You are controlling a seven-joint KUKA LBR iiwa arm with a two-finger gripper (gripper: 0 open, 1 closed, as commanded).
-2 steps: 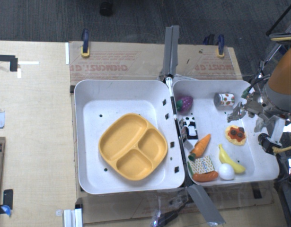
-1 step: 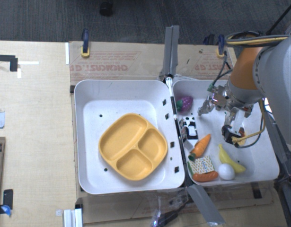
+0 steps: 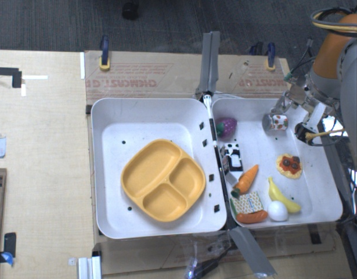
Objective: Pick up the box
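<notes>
1. Nearest the camera in the right bin [image 3: 323,214], a red sausage-like toy [image 3: 252,217] lies against the front wall. A tan speckled square item [image 3: 248,202] rests just behind it, and a white egg [image 3: 277,211] sits to its right.
2. A yellow banana [image 3: 282,196] lies touching the egg, and an orange carrot [image 3: 246,179] slants up toward the bins' shared divider.
3. The left bin [image 3: 108,214] holds a yellow three-compartment plate [image 3: 162,181], set at an angle.
4. A small round pizza [image 3: 289,165] with red toppings lies apart from the rest, toward the right bin's right side.
5. The black-and-white box [image 3: 233,156] lies against the divider on the right bin's left side, just behind the carrot and well apart from the gripper.
6. A purple grape bunch [image 3: 226,127] sits beyond the box, near the divider.
7. A small red-and-white can [image 3: 277,121] stands near the far wall.
8. The gripper [image 3: 284,106] hangs just above that can. I cannot tell whether it is open or closed, or whether it touches the can.
9. Farthest back, two blue clamps [image 3: 104,45] pin a cardboard sheet [image 3: 143,80] to the bench.
</notes>
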